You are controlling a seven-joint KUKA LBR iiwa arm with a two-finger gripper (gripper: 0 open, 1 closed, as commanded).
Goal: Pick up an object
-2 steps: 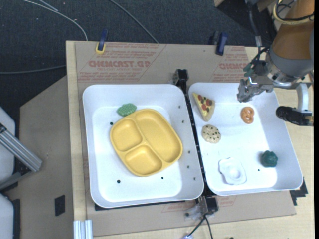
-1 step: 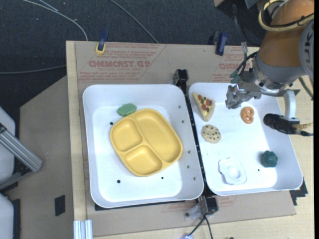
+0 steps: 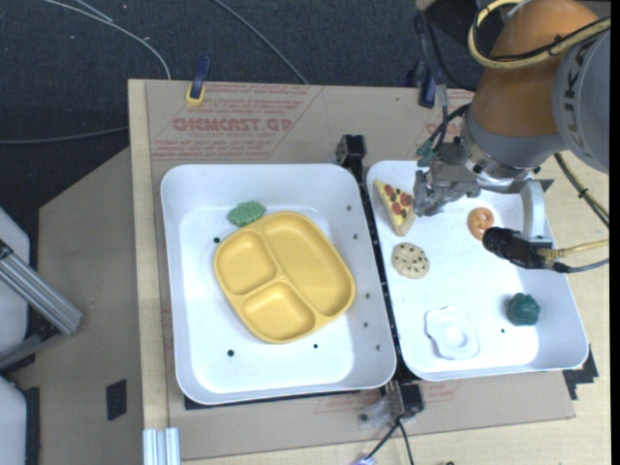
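The left bin [image 3: 184, 260] holds a yellow tray [image 3: 283, 275]; the right bin [image 3: 557, 342] holds a pizza slice [image 3: 394, 204], a cookie [image 3: 411, 260] and a fried egg [image 3: 451, 333]. I cannot tell the gripper [image 3: 427, 201] state.

Around me, dark carpet floor [image 3: 77, 56] lying under the bench, thin cables [image 3: 126, 27] trailing across it, brown printed board [image 3: 232, 122] topping the bench.

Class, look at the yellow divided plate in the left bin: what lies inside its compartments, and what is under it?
The yellow divided plate shows three compartments with nothing in them. A green toy lies beside its upper rim, outside. The left bin floor beneath the plate is covered, so unseen.
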